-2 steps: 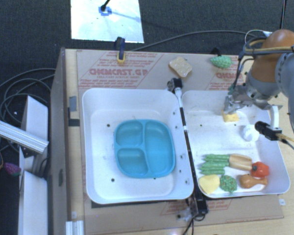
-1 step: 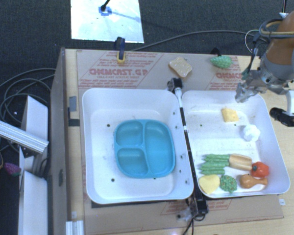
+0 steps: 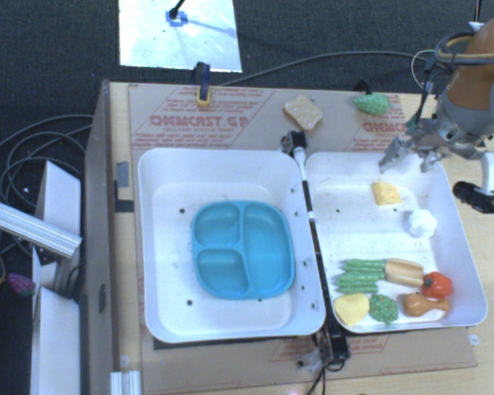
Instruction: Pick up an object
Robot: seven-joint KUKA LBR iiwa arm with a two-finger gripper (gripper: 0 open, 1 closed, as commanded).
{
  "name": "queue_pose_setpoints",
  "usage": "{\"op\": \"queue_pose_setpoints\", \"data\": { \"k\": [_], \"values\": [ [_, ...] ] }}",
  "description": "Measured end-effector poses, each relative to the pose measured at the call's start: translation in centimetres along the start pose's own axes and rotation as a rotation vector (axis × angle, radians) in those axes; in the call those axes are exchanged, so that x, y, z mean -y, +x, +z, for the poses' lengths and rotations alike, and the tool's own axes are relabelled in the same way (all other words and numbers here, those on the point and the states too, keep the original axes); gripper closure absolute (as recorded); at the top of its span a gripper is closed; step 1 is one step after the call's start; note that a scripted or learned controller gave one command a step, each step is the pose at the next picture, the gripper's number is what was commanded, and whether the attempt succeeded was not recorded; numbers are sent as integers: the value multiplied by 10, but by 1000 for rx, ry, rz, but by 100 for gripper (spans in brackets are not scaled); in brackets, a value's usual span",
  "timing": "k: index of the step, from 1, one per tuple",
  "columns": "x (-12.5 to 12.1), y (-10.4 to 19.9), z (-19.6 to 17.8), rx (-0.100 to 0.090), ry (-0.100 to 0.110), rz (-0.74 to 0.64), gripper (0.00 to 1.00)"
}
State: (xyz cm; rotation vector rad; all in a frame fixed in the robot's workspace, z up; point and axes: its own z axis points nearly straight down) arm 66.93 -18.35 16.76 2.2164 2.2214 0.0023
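The claw hangs over the far right corner of the right bin, its two fingers spread apart and pointing down with nothing between them. The grey arm with its orange band rises behind it toward the upper right.

Just below and a little to the left of the claw, on the bin floor, lies a yellow wedge like a piece of cheese. Further down and slightly right of the claw sits a small white lump. Well below the claw, along the near edge of the same bin, a cluster of toy foods is packed together: green beans, a hot-dog bun, a red pepper, a yellow pear-like piece, a green broccoli piece and an orange-brown piece.

Above and left of the claw, outside the bins on the cardboard, rest a green knobbly item and, further left, a slice of toast.

Far left of the claw, the left bin holds a blue divided plate.
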Motion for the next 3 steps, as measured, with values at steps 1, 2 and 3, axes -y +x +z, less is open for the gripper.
{"op": "queue_pose_setpoints", "data": {
  "k": [1, 2, 3],
  "values": [
    [1, -4, 65, -1, 3, 1, 0],
    [7, -12, 83, 0, 2, 1, 0],
    [3, -12, 67, 2, -9, -2, 100]
  ]
}}
